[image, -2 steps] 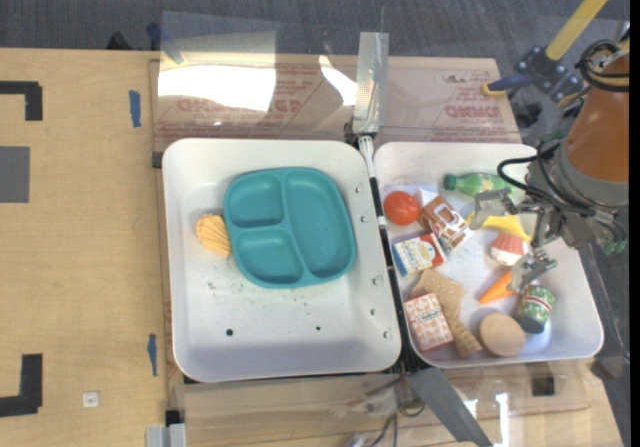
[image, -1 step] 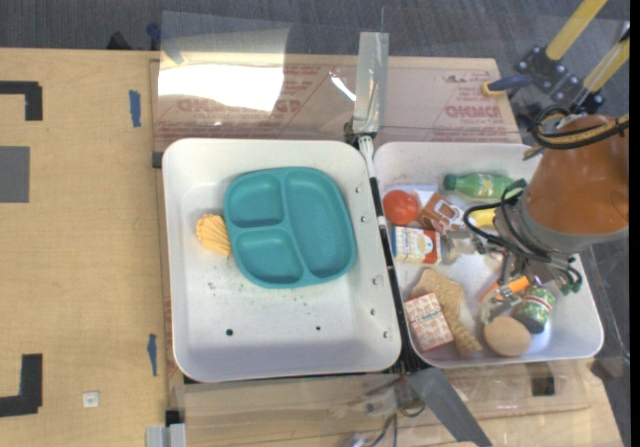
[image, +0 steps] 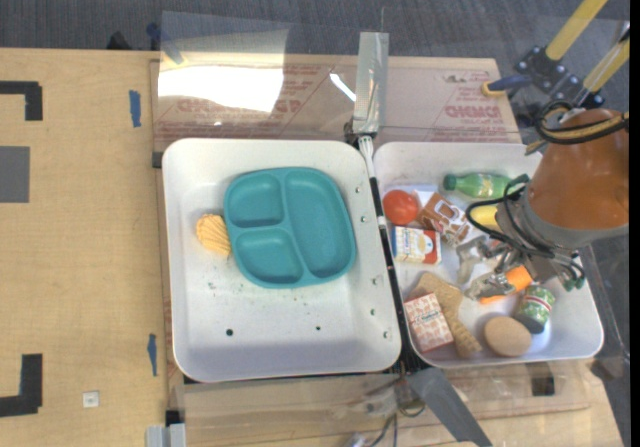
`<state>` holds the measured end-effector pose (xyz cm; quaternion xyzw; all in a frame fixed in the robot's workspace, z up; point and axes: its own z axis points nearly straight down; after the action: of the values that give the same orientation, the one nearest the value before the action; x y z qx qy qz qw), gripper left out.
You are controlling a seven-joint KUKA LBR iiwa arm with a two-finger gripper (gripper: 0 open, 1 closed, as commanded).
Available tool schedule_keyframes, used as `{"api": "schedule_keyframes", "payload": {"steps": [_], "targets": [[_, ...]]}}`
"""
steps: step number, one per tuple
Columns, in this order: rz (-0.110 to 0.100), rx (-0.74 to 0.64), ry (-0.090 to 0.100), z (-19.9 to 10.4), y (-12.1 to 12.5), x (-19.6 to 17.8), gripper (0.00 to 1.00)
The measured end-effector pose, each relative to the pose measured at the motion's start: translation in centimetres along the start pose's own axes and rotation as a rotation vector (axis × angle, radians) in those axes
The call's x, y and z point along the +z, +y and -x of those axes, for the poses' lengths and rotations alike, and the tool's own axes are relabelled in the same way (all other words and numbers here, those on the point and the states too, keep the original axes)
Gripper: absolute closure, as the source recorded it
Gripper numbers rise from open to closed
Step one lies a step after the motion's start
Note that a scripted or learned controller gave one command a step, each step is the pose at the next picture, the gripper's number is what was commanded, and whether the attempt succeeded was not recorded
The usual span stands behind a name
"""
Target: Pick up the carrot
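The carrot (image: 517, 278) shows as a small orange piece in the right bin (image: 585, 335), partly hidden by the gripper's metal parts. My gripper (image: 488, 271) hangs low over the middle of that bin, just left of the carrot and touching or nearly touching it. The grey arm with its orange band (image: 585, 180) reaches in from the right and covers the bin's far right side. I cannot make out whether the carrot sits inside the gripper or only beside it.
Crowding the right bin are a green bottle (image: 478, 183), a red tomato (image: 402, 205), a white packet (image: 415, 245), a red box (image: 427, 322), a brown potato (image: 508, 337) and a green can (image: 537, 306). The left bin (image: 200, 335) holds a teal divided plate (image: 290, 225) and a yellow shell-shaped piece (image: 212, 233).
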<state>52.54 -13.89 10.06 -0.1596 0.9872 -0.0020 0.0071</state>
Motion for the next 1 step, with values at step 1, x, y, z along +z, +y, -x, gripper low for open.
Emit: {"api": "schedule_keyframes", "payload": {"steps": [1], "targets": [[-0.003, 0.025, -0.004, 4.11, -2.16, -17.87, 1.00]]}}
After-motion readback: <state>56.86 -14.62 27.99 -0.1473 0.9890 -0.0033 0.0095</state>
